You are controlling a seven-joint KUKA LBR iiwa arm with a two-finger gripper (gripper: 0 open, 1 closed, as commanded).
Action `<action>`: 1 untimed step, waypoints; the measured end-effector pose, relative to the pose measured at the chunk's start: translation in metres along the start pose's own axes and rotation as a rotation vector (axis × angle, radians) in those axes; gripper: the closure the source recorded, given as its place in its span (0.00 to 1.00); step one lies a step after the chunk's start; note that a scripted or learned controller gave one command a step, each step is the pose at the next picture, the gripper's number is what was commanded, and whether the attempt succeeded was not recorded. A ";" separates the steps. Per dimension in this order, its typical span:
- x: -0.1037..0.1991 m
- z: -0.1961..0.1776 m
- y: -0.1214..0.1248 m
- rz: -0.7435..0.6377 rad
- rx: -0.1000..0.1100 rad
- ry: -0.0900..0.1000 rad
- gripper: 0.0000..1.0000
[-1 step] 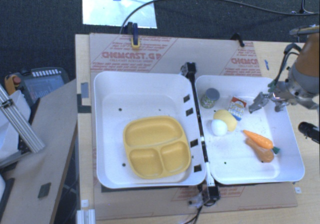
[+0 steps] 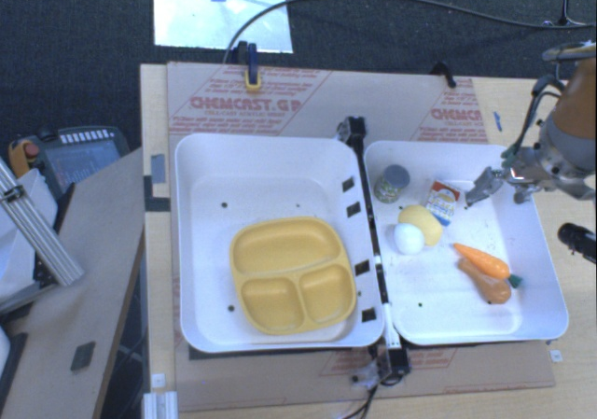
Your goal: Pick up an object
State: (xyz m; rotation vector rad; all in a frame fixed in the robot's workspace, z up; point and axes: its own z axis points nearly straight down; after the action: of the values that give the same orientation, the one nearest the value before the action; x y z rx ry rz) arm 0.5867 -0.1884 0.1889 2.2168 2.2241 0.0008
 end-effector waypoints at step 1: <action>-0.010 0.051 0.002 0.003 0.003 0.000 0.00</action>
State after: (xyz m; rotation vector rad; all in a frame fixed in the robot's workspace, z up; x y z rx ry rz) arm 0.5891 -0.1984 0.1374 2.2215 2.2231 -0.0024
